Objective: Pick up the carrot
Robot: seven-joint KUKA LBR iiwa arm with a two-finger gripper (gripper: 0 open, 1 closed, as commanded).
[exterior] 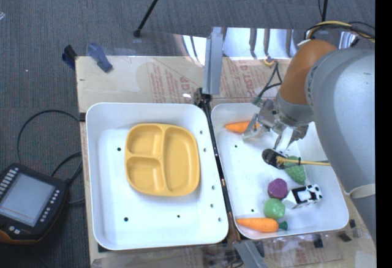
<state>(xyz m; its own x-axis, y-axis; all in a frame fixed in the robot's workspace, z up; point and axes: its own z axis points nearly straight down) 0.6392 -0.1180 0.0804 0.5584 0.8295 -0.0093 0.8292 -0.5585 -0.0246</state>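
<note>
Two orange carrots lie in the right bin [331,215]. One carrot [237,127] rests near the bin's far left corner. The other carrot [260,224], with a green top, lies along the near wall. My gripper [268,136] hangs low over the far part of the right bin, just right of the far carrot. Its fingers are spread open, and the left fingertip [251,131] sits close beside that carrot's thick end. Nothing is between the fingers.
In the right bin there are also a green leafy toy [297,173], a purple vegetable [277,188], a green round one [274,208] and a black-and-white toy [305,195]. A yellow divided plate [162,158] lies in the left bin [104,199].
</note>
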